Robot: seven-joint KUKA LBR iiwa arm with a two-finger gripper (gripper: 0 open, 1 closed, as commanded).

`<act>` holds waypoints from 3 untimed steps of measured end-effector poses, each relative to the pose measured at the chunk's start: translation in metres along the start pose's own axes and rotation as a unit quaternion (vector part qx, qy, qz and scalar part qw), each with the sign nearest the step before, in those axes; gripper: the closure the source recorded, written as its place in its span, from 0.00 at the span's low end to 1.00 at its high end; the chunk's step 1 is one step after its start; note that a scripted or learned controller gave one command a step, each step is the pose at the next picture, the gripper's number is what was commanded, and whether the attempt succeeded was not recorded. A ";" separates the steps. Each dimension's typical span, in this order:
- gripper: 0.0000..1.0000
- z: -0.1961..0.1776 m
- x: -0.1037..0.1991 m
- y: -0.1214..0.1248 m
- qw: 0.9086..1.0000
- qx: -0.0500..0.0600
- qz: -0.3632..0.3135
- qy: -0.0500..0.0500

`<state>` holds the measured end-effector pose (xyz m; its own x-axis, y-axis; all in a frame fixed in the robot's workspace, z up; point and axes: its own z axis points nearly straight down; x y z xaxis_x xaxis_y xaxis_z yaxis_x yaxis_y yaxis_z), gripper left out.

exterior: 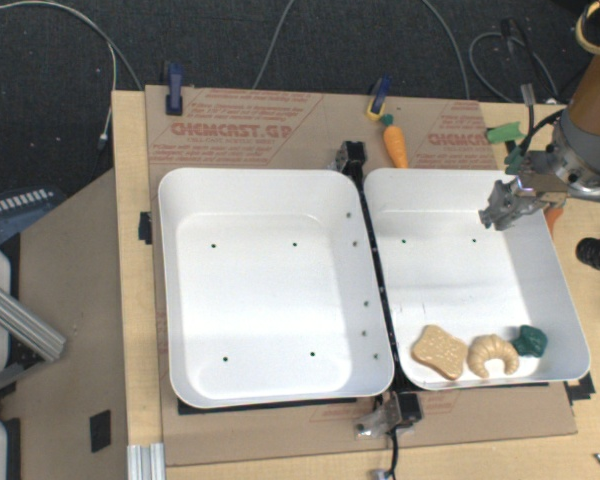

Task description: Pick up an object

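**Pincer high over the far right bin, food toys at the near edge**

The grey two-finger gripper (500,211) hung over the far right corner of the right shallow white plastic bin (450,258), reaching in from the right beneath the grey arm with its orange band (588,118). Whether it was open or shut could not be told (the tip was a small dark tangle at this size), and nothing could be seen held in it.

Three pieces lay in a row along that bin's near edge: a tan biscuit-shaped toy (439,351), a pale croissant-shaped toy (493,355) just to its right, and a small dark-green lump (530,341) at the right end, seemingly touching the croissant. All three lay well apart from the gripper, toward the near side; the croissant sat almost straight nearward of it, the biscuit nearward and left. The croissant's long axis ran roughly left to right.

The left white bin (270,288) stood alongside. An orange carrot-shaped toy (394,144) lay outside, on the cardboard sheet (240,128) beyond the bins' far rims. The green lump's shape was hard to make out.
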<state>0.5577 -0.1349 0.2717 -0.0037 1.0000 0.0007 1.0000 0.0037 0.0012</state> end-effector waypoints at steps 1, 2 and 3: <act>1.00 0.014 0.047 -0.022 1.000 0.001 0.000 0.000; 1.00 0.033 0.097 -0.033 1.000 0.001 0.000 0.000; 1.00 0.027 0.149 -0.044 1.000 0.001 0.000 0.000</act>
<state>0.5129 0.0134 0.2444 -0.0041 1.0000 0.0010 1.0000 0.0041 0.0000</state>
